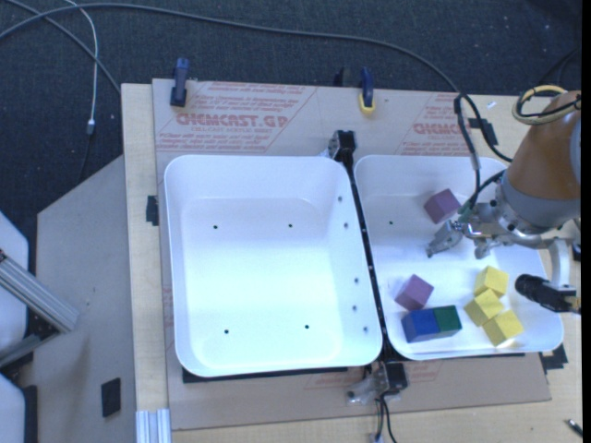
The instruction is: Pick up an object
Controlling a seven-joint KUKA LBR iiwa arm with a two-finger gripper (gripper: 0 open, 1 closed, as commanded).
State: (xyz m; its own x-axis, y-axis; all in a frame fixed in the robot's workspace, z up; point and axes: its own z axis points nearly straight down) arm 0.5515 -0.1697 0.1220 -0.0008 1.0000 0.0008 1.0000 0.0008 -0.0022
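My gripper [454, 240] hangs over the middle of the right bin [397, 178], on the grey arm with the orange band [547, 169] reaching in from the right. A purple cube [441, 205] lies just up and left of it, close by. A second purple cube [415, 292] sits lower left of the gripper. Along the bin's front lie a blue block [421, 325] and a green block [448, 319], side by side. Three yellow blocks [491, 305] cluster at the front right. I see no object in the gripper.
The left bin [185, 183] stands beside the right one, their rims meeting at a black divider [355, 229]. Two clamps [180, 74] hold the board at the back. Black cables [476, 127] hang by the arm.
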